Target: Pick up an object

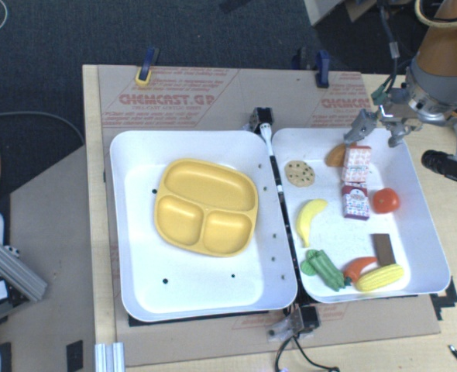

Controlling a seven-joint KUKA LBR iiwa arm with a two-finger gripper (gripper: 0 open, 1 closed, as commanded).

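White bin (422,231) at right, crowded with toy food; gripper (377,127), jaws spread and empty, poised above far rim near carton (357,163) and brown piece (335,156). Risked clipping rim or nudging tightly packed neighbours, closing on nothing.

Toy food in your right bin (422,208), gripper (379,126) above its far edge.
You see open fingers hovering just beyond the milk carton (357,163); below the carton sits a small box (355,202), left of it a cookie (299,173), right a tomato (385,201).
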